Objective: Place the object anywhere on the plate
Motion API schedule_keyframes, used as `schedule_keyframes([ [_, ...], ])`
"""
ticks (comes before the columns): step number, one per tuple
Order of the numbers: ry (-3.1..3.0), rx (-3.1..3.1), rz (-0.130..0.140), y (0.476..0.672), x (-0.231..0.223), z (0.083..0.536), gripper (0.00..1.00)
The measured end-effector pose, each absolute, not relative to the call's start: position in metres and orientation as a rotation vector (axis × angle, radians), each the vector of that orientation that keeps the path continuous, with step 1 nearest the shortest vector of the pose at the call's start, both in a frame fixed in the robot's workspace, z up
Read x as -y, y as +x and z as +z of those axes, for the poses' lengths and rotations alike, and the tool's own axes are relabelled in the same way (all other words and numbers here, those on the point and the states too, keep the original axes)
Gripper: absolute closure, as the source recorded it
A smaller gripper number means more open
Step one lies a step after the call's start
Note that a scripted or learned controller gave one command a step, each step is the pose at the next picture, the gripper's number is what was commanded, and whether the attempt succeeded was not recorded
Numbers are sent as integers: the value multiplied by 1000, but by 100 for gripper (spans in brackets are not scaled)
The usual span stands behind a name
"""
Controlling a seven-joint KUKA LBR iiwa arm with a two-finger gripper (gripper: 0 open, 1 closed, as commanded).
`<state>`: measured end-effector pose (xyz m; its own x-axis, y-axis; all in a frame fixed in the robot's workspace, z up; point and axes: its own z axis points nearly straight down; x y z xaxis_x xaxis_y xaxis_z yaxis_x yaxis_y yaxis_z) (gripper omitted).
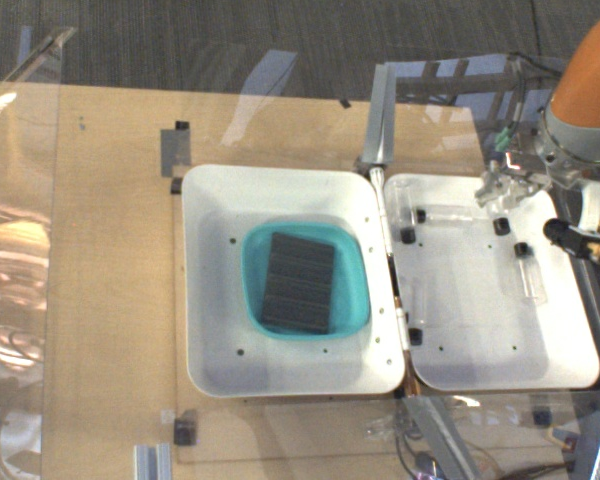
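Hanging at roughly two o'clock in the camera view, the gripper point(502, 180) sits over the far rim of the right bin point(500, 368), a tangle of pale metal and clear parts with a small green and red speck on it; whether its fingers are spread or pressed together cannot be told at this size and blur. Just beyond it toward three o'clock rises the arm point(588, 78), its orange band bulging at the upper right corner above a grey wrist. Below the gripper, the right bin's white floor carries a few small dark fittings and some clear, tube-like pieces, too faint to name. Moving toward nine o'clock, the left bin point(210, 298) lies edge to edge with the right one, and near its middle rests the plate point(252, 298), teal and squarish with rounded corners. The object point(299, 282), a dark ribbed rectangular block, lies flat on the plate, slightly turned, well apart from the gripper. Both bins sit on the bench point(100, 268), a light wood surface with a clear sheet glinting over its nine o'clock side.
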<state>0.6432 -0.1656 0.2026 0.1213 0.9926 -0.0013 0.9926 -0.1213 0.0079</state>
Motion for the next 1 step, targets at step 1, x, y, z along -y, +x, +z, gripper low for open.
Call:
schedule_keyframes([
  [1, 2356, -2076, 4, 568, 99, 102, 100],
])
